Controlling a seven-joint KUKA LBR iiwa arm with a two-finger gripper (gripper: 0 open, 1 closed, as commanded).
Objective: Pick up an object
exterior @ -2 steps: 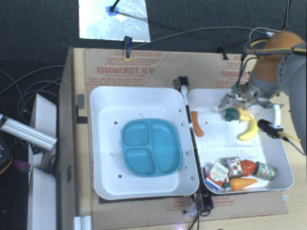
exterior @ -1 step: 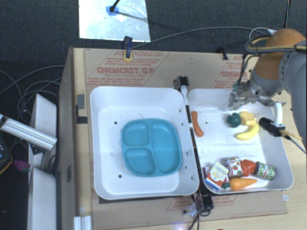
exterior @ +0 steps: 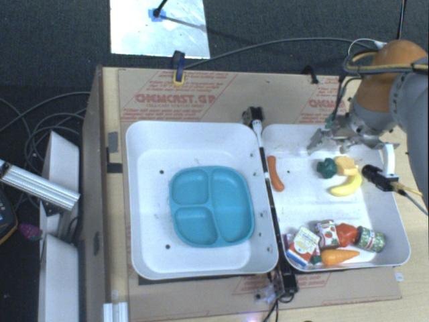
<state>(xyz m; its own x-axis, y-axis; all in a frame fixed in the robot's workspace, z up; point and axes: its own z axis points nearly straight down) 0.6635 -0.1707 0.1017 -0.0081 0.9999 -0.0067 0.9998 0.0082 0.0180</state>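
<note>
Yellow banana (exterior: 346, 186) and green toy (exterior: 327, 168) sit just below my gripper (exterior: 335, 138) at the right bin's (exterior: 395, 230) far end, so I hover there with nothing pinched; can't tell jaw spread; other food toys crowd the near wall.

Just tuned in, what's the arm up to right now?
The gripper hovers over the far end of the right bin, near the green toy, the yellow block and the banana. Nothing is visibly held. More toy food, including a carrot, lies at the bin's near end, and a hot dog beside the divider. The left bin holds a blue tray.
</note>
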